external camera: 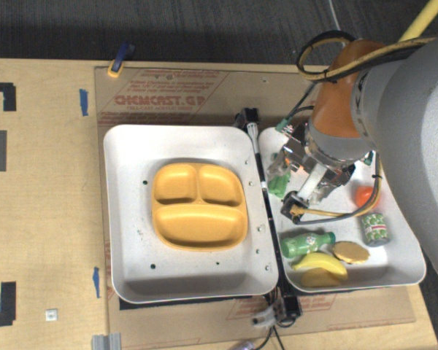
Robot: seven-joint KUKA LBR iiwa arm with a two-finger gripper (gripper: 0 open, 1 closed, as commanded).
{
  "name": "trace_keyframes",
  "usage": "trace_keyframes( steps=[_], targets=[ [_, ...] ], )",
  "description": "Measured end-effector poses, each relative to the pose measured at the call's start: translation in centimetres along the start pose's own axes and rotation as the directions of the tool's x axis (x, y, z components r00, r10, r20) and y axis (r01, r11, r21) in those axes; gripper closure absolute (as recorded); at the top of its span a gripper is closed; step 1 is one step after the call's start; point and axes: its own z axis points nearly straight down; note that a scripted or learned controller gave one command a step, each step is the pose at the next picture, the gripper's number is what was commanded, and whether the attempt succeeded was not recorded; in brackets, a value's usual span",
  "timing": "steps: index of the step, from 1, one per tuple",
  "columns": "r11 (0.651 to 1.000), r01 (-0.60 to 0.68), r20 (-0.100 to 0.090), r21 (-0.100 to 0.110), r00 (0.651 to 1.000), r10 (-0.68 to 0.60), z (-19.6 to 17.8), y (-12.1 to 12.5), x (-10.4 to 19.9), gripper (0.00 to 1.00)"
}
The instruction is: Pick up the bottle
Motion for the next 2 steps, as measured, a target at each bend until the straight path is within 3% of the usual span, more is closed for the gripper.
trace_keyframes(
  steps=[1,2],
  targets=[
    [1.000,0.001,0.000,0.000,1.000,-0.001,-1.0,0.0,0.1,1.00],
    [0.978,0.211,0.000,0.001,0.978,-0.211,0.0,-5.7,-3.6,1.00]
  ],
)
